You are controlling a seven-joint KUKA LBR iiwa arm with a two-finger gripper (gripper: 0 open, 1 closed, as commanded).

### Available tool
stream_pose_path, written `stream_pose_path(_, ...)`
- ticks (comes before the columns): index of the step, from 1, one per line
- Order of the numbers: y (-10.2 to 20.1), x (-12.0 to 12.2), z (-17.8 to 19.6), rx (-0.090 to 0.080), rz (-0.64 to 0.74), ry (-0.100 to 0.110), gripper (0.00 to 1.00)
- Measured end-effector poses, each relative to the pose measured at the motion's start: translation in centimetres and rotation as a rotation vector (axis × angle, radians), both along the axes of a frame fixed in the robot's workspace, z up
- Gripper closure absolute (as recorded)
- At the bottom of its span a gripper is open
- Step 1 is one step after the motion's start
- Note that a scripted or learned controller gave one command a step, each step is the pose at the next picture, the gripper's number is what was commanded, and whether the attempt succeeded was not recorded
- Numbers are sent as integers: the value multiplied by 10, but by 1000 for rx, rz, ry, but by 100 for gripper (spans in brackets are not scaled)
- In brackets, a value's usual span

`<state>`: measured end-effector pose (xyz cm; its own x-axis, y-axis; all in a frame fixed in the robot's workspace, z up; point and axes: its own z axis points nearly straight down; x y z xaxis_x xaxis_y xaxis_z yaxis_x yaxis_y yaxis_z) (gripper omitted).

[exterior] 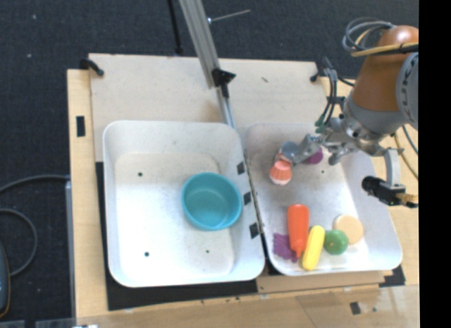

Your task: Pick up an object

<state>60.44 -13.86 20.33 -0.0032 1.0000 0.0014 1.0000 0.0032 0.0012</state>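
My gripper (297, 152) reaches in from the right and hangs over the upper part of the right bin (366, 199). A purple object (316, 156) peeks out just beneath it. A small orange and pink cup (280, 171) lies on its side just left of and below the gripper's tip, close to it; whether they touch is unclear. Further toward the front of the same bin lie an orange cylinder (298, 225), a yellow banana (313, 247), a green ball (336, 242), a tan round piece (349, 228) and a purple scrap (283, 247).
The left bin (134, 178) holds a blue bowl (211, 201) near its right side. A slanted metal pole (204, 44) rises from the bench behind the bins. The arm's grey body with its orange band (380, 87) stands over the right bin's far right corner.
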Motion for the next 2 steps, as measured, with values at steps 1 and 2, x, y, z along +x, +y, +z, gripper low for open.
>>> stream_pose_path(1, 0, 0, 0, 0, 0, 0, 0)
stream_pose_path(2, -7, -1, -43, -4, -4, 5, 0)
